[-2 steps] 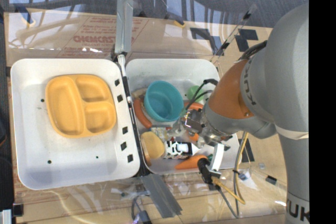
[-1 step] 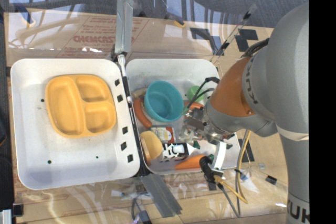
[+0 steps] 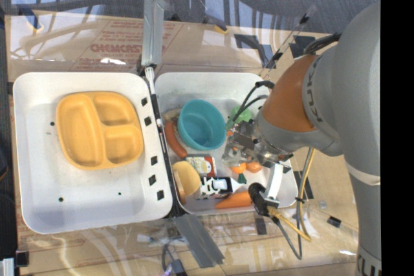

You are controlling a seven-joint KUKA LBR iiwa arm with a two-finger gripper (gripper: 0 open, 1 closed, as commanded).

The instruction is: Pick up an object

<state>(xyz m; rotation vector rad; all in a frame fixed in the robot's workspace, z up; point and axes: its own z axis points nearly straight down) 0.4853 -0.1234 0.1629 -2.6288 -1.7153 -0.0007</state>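
The right bin [image 3: 213,84] holds a teal cup [image 3: 201,125], a reddish sausage-shaped toy [image 3: 174,140], a yellow bun-like piece [image 3: 186,178], a small red, white and black carton [image 3: 208,176], an orange carrot [image 3: 234,200] and small orange bits [image 3: 246,167]. My gripper [image 3: 237,147] reaches down into the right half of this bin, just right of the teal cup and above the orange bits. Something green [image 3: 237,116] shows beside the wrist. The wrist and cables cover the fingers.
The left bin [image 3: 39,197] carries a yellow divided tray [image 3: 99,128]. A metal divider bar [image 3: 152,29] runs between the bins. The large grey arm with its orange band [image 3: 291,100] overhangs the right bin's right side. Loose cables [image 3: 284,220] lie at the front right.
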